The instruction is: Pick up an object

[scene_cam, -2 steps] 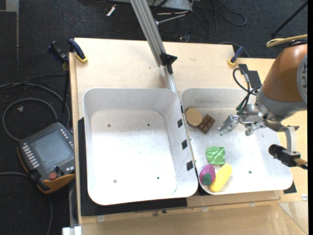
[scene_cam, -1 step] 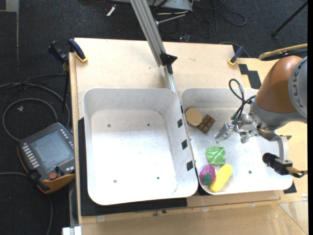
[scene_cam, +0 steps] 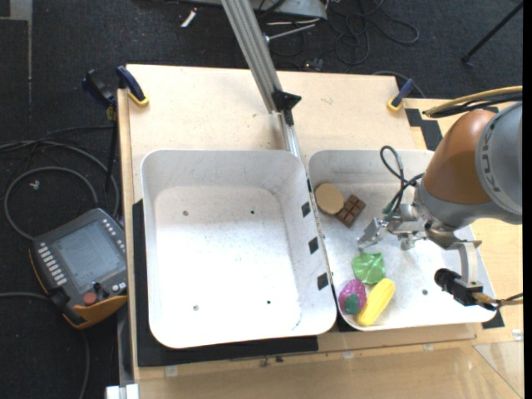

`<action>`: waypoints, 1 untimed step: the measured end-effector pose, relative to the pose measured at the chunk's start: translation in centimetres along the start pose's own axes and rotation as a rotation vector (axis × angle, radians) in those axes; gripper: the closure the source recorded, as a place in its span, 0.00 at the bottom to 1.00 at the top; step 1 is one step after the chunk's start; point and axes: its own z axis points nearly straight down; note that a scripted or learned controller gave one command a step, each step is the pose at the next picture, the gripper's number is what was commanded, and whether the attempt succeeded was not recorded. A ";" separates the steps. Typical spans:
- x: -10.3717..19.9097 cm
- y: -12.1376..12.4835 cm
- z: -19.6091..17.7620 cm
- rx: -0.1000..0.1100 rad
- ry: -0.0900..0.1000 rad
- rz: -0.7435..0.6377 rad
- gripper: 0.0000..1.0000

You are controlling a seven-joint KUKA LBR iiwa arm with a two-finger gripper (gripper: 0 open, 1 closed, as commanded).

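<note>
Fingers (scene_cam: pixel 371 233) state: can't tell. Gripper (scene_cam: pixel 384 229) is hovering in the right bin (scene_cam: pixel 432 310), just above a green crumpled piece (scene_cam: pixel 368 267). Yellow banana (scene_cam: pixel 376 301) and purple fruit (scene_cam: pixel 352 294) are lying below; brown disc (scene_cam: pixel 329 198) and chocolate block (scene_cam: pixel 351 210) are sitting upper left.

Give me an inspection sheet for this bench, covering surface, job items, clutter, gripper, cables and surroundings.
Surface: pale wooden bench bearing left white bin and right white bin.
Job's things: in the right bin, round tan disc touching brown chocolate-like block; green crumpled piece, magenta fruit-like toy and yellow banana-shaped toy clustered near the front.
Clutter: nothing seen.
Gripper: metal gripper over the right bin, above the green piece.
Cables: black cable looping beside the wrist.
Surroundings: teach pendant on dark floor, left.
</note>
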 end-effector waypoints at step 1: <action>0.0 0.1 -1.2 -0.003 0.000 0.000 1.00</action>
